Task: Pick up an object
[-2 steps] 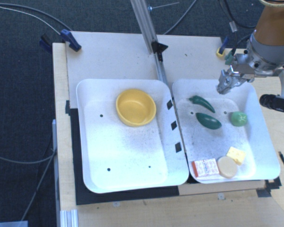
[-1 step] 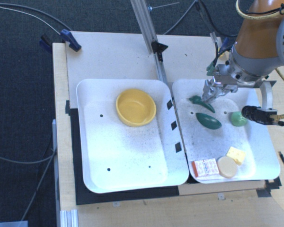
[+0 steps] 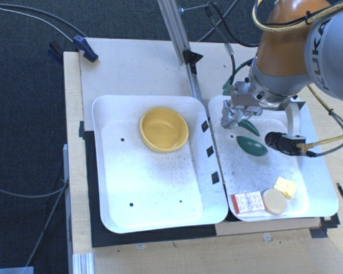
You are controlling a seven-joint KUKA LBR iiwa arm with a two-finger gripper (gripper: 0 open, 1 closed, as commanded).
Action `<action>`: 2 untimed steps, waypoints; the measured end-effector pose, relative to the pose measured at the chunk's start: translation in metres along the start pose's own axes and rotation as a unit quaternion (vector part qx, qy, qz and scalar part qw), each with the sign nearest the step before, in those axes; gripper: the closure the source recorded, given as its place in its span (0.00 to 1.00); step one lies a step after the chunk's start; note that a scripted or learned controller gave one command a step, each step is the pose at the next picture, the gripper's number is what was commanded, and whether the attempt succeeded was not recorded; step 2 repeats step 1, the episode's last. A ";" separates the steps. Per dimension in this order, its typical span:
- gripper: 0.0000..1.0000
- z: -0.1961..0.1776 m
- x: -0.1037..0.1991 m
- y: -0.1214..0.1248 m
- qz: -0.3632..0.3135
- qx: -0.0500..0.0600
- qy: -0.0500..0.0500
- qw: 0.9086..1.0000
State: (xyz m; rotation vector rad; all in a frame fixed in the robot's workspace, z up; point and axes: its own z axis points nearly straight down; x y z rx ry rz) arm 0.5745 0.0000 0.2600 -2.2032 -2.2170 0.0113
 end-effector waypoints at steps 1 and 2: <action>1.00 0.017 0.050 -0.012 0.001 0.001 -0.001 1.000; 1.00 0.017 0.050 -0.012 0.001 0.001 -0.001 1.000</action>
